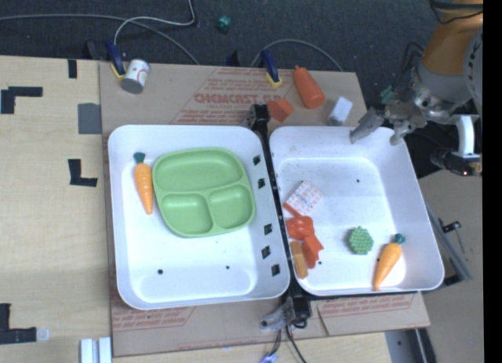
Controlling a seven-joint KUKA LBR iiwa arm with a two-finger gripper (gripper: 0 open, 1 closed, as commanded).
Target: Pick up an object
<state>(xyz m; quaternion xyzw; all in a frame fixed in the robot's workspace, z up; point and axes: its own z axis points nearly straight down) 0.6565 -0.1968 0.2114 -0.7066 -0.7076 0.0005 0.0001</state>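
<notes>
My gripper (pixel 379 128) hangs over the far right corner of the right bin (pixel 416 189), fingers spread wide and holding nothing. The carrot (pixel 387 263) and green ball (pixel 360 240) lie near the bin's near right corner, close together, so closing on one could nudge the other away. My arm is cut off at the right, and the red pieces (pixel 303 236) by the left wall blur together.

- Right bin (pixel 408 167): its middle and the stretch toward 12 o'clock are bare, open for a descent.
- At 9 o'clock, a patterned packet (pixel 304 195) and orange pieces (pixel 304 236) crowd the wall.
- Toward 5 o'clock, a green ball (pixel 360 240) and a carrot (pixel 387 263) sit close together.
- Left bin (pixel 125 220): a green plate (pixel 205 191) fills its centre, with a second carrot (pixel 143 184) at 9 o'clock; the 6 o'clock strip is bare.
</notes>
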